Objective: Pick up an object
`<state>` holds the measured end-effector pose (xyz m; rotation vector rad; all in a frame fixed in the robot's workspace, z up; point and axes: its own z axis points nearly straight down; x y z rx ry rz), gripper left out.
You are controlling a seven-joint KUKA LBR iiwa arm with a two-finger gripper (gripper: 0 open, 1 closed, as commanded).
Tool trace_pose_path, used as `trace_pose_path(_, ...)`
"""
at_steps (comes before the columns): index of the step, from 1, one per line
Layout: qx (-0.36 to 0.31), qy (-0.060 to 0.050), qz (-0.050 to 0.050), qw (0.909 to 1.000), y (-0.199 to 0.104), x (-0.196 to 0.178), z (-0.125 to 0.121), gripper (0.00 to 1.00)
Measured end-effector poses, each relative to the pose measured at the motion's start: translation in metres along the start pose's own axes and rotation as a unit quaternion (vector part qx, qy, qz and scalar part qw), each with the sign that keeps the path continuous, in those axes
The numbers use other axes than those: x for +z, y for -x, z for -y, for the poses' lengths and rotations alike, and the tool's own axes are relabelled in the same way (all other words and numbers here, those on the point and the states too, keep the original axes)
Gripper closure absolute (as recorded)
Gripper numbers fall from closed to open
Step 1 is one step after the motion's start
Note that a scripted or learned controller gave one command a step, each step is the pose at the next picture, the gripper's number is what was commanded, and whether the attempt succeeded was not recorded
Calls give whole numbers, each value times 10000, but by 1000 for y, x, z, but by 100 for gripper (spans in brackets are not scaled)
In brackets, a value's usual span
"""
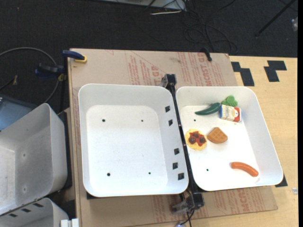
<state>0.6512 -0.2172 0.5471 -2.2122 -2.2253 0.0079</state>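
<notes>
White plastic makes up both bins: the left bin (90,126) and the right bin (265,141), side by side on the cardboard-topped counter (123,65). In the right bin a pepper (208,109) lies at 12 o'clock, its long axis running toward 2 o'clock, touching a carton (230,113); a tart (196,139) and waffle (217,135) sit mid-bin; a sausage (245,169) lies at 5 o'clock, well apart, long axis toward 4 o'clock. The state of the jaws cannot be told. The sausage looks the freest pick, nearest the arm's side.

Arm's look: cannot tell from this view
</notes>
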Motion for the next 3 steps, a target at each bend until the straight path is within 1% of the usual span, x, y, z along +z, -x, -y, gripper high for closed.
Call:
trace_pose_path(1,14,16,4,10000,3,8,-10,0)
trace_pose_path(3,14,16,-3,10000,5,7,-9,0)
